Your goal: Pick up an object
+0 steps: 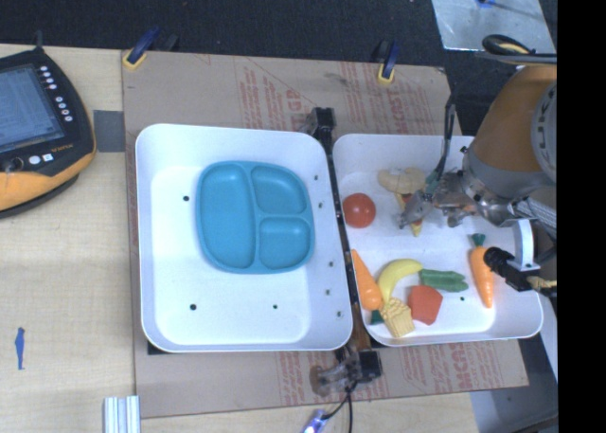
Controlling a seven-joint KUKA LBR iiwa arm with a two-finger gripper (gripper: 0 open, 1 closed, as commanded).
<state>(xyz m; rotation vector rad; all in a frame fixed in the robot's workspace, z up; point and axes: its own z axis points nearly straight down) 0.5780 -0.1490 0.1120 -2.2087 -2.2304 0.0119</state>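
Note:
The right white bin [516, 327] holds several toy foods: a red tomato [359, 209], a beige bread-like piece [400, 179], a yellow banana [400, 273], a green bean [443, 279], a red chunk [425, 304], a corn cob [398, 317], and two carrots [365, 279] [483, 275]. My gripper [418, 210] hangs low over the upper middle of this bin, just below and right of the beige piece and right of the tomato. Nothing visibly sits in its grasp.
The left white bin [170, 308] carries a blue divided plate [254, 215]. A teach pendant [38, 133] lies at the far left of the bench. Clamps [322, 123] [346, 369] sit where the bins meet. The arm's grey body [511, 152] overhangs the right bin's right side.

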